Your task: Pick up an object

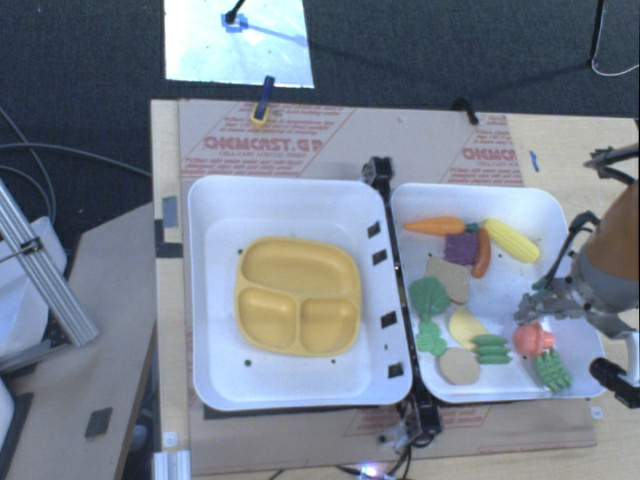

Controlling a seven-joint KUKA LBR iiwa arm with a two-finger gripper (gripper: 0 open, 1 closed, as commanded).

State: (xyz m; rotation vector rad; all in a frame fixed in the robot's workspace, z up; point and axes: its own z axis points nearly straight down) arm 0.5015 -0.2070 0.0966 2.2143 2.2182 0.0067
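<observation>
The gripper hangs low in the right bin, its grip state I cannot tell; the red toy tomato lies just below it, touching the green toy.

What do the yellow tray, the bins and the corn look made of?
Yellow tray: likely moulded plastic, matte; one even colour, rounded compartments. Bins: probably thin formed plastic, smooth white, with soft rounded rims. Corn: seemingly plastic or rubber toy food; a uniform bright yellow with a slight sheen.
</observation>
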